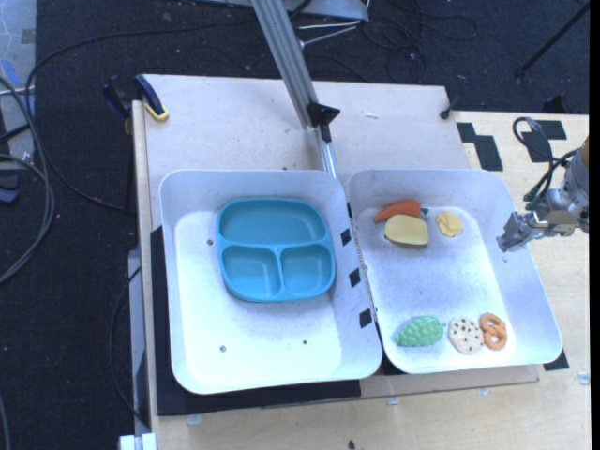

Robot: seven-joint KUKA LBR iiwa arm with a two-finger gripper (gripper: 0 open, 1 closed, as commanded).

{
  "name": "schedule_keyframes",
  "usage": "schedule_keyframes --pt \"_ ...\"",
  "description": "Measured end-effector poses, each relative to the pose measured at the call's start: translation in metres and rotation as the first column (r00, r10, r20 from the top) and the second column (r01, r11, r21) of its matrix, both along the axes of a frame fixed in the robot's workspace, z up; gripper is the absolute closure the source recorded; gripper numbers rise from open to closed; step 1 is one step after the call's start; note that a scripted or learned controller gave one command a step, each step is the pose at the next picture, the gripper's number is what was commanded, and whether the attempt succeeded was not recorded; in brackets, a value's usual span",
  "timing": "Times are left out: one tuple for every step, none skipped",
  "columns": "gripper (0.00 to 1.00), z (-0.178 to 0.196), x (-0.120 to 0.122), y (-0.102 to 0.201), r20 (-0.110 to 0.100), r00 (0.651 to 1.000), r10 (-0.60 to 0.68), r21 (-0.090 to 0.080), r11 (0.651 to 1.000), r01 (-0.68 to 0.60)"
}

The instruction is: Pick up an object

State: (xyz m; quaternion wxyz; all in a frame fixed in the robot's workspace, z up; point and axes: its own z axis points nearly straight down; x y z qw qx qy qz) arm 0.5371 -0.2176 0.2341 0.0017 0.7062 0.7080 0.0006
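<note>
And here's the gripper (514,233), sitting at the right edge of the right bin (525,293), just over its rim, with nothing between the fingers; whether they are wide or narrow I cannot tell, they're too small and dark at this angle. The arm comes in from the worktop's right side.

In the right bin, plenty of choice. Toward the far edge lies an orange-red carrot-like piece (397,211), long and slightly curved, touching a yellow wedge-shaped piece (408,231) with a darker underside. Just beside those, a small pale yellow round piece (449,223). Down along the near edge, three in a row: a bumpy green piece (418,331) like a bunch of grapes, a white round cookie with dark specks (464,335), and an orange-brown pretzel (493,330), touching the cookie.

The left bin (187,336) carries a blue divided plate (276,249), three compartments, lying flat toward the far side.
</note>
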Motion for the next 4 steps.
schedule_keyframes --pt "1.0 0.002 0.027 0.056 0.0 1.0 0.005 0.002 1.0 -0.005" --pt "1.0 -0.008 0.042 0.113 -0.004 1.0 0.004 0.002 1.0 -0.004" --pt "1.0 0.003 0.059 0.163 0.0 1.0 0.004 0.002 1.0 -0.004" --pt "1.0 0.012 0.078 0.213 0.0 1.0 0.003 0.002 1.0 -0.003"
